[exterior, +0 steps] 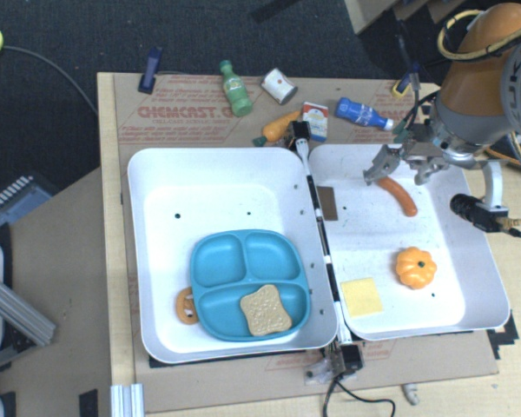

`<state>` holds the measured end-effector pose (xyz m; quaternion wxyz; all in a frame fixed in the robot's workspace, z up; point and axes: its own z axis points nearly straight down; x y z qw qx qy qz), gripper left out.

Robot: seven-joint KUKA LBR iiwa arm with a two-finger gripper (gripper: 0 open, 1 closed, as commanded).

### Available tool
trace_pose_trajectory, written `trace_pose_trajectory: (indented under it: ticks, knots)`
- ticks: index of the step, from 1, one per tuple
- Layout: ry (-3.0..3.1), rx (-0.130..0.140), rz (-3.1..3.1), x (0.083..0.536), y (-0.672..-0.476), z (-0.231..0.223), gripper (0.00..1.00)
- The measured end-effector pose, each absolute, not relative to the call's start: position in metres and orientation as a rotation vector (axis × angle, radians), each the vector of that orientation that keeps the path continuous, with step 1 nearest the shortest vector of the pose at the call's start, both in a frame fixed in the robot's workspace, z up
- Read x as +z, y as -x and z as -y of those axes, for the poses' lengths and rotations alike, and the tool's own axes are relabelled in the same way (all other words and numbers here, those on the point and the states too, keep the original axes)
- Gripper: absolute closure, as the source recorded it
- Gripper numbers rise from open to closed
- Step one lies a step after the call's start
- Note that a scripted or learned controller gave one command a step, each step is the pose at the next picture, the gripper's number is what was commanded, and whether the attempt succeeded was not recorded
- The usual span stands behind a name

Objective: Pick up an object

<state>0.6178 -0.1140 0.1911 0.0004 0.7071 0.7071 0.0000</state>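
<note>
My gripper (403,168) hangs over the far part of the right bin (478,311), open, its two grey fingers spread apart. Just below it an orange-red sausage (399,195) lies slanted on the bin floor, its upper end near the left finger; it is not gripped. An orange toy pumpkin (415,268) sits further forward in the same bin, and a yellow cheese slice (362,297) lies near the front left corner.
The left bin (156,233) holds a blue divided plate (243,263) with a slice of toast (265,310) and a pretzel (186,306) beside it. Behind the bins lie a green bottle (235,89), white can (279,85), blue bottle (362,113) and small carton (313,120).
</note>
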Motion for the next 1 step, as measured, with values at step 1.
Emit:
trace_pose_trajectory:
  ticks: [1]
  knots:
    - [-2.222, -0.001, -2.220, 0.0844, -0.5738, 0.1646, 0.00]
